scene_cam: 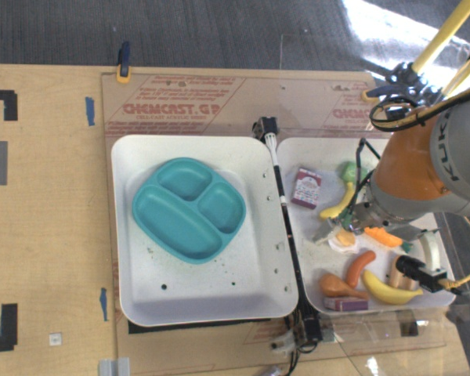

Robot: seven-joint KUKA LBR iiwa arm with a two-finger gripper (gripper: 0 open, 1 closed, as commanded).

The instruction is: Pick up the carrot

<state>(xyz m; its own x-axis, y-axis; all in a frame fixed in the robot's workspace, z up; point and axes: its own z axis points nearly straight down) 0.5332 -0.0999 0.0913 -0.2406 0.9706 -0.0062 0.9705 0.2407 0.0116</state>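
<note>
Camera view, from above at a slant:

- Left bin (pixel 141 288): shallow, white; holds a teal divided plate (pixel 189 208) with three compartments, lying flat toward the bin's far left.
- Right bin (pixel 313 151): shallow, white, just beside the left bin, their rims touching along the middle.
- Arm (pixel 423 159): grey with orange band, reaching in from the right over the right bin.
- Gripper (pixel 359 222): low over the middle of the right bin, hidden under the wrist; jaw state cannot be told.
- Carrot (pixel 382 237): orange, lying just beside the gripper on its near right side; not seen between the fingers.
- Small maroon packet (pixel 306 187): far left part of the right bin.
- Green item (pixel 349 171): far side, beside the arm.
- Yellow banana (pixel 392 292): near right corner area.
- Red sausage (pixel 359 265): near middle, left of the banana.
- Orange piece (pixel 334 285): near left, just beside the sausage.
</note>
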